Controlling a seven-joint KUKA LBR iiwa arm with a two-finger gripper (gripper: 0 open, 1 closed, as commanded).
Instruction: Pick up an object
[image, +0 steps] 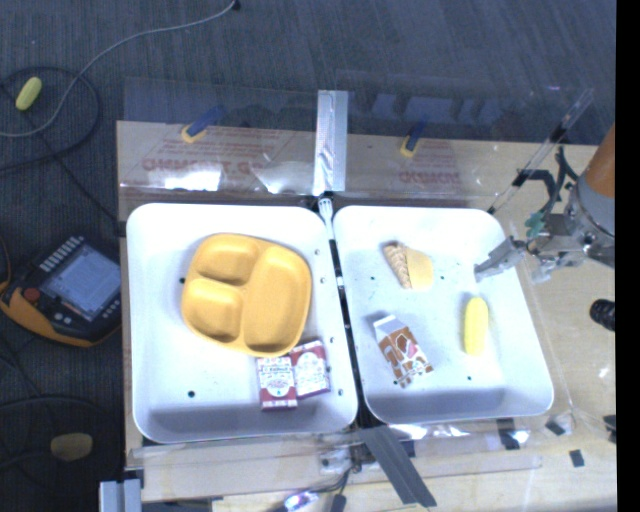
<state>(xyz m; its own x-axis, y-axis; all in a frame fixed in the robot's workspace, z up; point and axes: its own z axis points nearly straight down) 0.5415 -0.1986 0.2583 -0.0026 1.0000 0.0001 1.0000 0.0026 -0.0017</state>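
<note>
Camera view — L bin (160, 400): yellow tray (246, 291)

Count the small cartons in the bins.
3. Two cartons lie side by side in the left bin, below the yellow tray; one in the right bin.

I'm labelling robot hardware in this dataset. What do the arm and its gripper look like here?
At the right edge the arm's orange band sits above a grey metal wrist block with thin black cables looping around it. The gripper ends in a slim grey finger. Its other details are too small to tell.
</note>
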